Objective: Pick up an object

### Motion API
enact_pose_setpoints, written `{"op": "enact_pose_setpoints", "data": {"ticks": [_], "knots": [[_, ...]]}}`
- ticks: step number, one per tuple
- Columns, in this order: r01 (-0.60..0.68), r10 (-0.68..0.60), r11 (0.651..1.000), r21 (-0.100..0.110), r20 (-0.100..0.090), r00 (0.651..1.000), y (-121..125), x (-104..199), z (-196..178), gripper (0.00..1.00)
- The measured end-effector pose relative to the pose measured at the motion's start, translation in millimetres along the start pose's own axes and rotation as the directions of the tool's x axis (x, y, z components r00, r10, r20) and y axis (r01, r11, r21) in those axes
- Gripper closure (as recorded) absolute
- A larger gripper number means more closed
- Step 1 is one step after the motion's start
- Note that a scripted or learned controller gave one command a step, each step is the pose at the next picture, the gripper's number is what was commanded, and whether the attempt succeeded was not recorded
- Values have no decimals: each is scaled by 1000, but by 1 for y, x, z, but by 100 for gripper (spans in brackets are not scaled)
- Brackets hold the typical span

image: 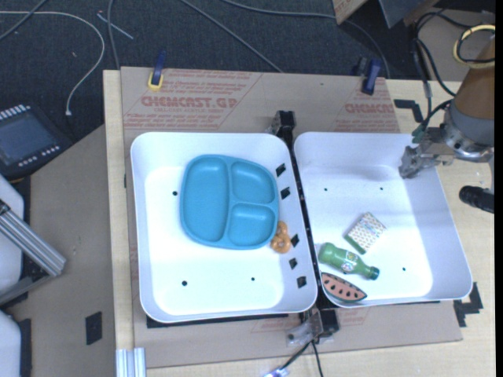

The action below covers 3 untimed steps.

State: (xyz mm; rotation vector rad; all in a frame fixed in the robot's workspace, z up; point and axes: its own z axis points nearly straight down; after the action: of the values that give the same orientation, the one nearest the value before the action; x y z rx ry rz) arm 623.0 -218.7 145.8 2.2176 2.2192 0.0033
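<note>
1. Watermelon slice (344, 288) lay nearest the camera, at the front lip of the right bin (444, 246), in its front-left corner, rind curving toward the bin's edge.
2. Just behind it, a green bottle (347, 260) rested on its side, its blue cap pointing right; bottle and slice looked close enough to touch, though that could not be told for sure.
3. A step further back sat a small patterned box (365, 232), tilted at an angle, just beside the bottle's upper side.
4. Over in the left bin (153, 234), a small orange-brown toy (280, 238) sat against the right edge of a blue divided plate (229, 202), which lay flat in the bin's middle with its three compartments up.
5. Between the two bins ran a row of black clips (288, 214) along the shared walls.
6. Further back, at the far right corner of the right bin, the gripper (414, 162) hung over the bin's rim, well apart from all three objects on that side; whether it was wide or narrow could not be told, and nothing showed between its tips.
7. Behind that, the arm's orange band (476, 93) rose at the right edge.
8. Farthest off, two blue clamps (158, 70) pinned the cardboard sheet (236, 100) under the bins.
</note>
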Motion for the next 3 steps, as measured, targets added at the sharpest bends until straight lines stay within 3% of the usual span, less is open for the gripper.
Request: {"op": "enact_pose_setpoints", "data": {"ticks": [2,3], "knots": [[0,0,1000,-4,1,1000,3,-3,-119,100],[4,-4,1000,3,-3,1000,8,45,-125,100]]}}
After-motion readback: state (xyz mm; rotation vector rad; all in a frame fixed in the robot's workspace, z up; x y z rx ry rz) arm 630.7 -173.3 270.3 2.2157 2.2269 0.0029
